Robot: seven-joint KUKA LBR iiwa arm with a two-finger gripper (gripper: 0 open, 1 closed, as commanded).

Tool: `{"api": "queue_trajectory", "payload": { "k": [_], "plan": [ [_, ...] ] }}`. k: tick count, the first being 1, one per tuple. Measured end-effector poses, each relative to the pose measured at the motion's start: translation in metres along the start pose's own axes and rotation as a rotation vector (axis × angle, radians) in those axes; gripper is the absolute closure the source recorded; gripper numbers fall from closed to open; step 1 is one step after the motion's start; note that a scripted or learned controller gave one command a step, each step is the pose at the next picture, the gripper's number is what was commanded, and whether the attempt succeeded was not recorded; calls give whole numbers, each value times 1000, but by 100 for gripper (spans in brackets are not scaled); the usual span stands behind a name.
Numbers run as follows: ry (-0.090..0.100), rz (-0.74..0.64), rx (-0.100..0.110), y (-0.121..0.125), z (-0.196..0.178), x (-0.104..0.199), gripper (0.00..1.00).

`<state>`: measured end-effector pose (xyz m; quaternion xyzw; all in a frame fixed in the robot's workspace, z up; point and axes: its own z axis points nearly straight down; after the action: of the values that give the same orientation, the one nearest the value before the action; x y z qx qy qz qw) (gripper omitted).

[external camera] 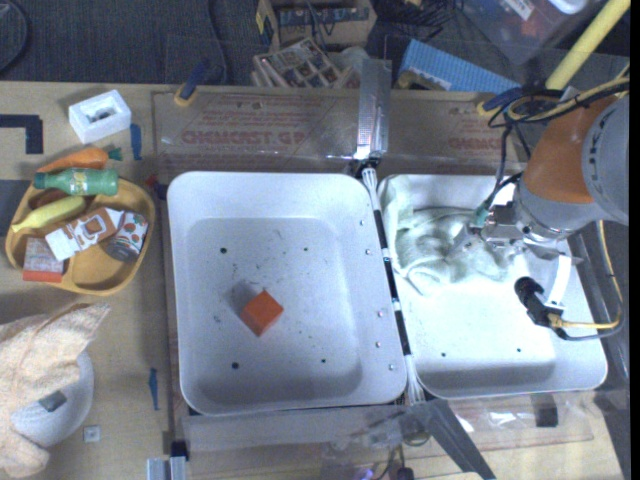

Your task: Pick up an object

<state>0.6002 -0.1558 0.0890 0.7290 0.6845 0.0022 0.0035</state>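
An orange cube (262, 312) lies alone in the left bin (200, 218), a little left of its middle. A pale, crumpled, whitish-green thing (428, 246) lies in the upper left part of the right bin (480, 343). The gripper (488, 236) is low over the right bin at the right edge of that crumpled thing, below the grey wrist and orange band (560, 173). It is far from the cube.
A yellow bowl (80, 273) with a green bottle, banana and packets sits left of the bins. A beige cloth (40, 343) and a small white box (100, 115) lie on the bench. A black cable connector (535, 301) hangs over the right bin.
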Motion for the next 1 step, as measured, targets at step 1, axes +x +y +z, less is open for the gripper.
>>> {"api": "queue_trajectory", "payload": {
  "k": [1],
  "plan": [
    [-1,-108,-2,6,1,-32,0]
  ]
}}
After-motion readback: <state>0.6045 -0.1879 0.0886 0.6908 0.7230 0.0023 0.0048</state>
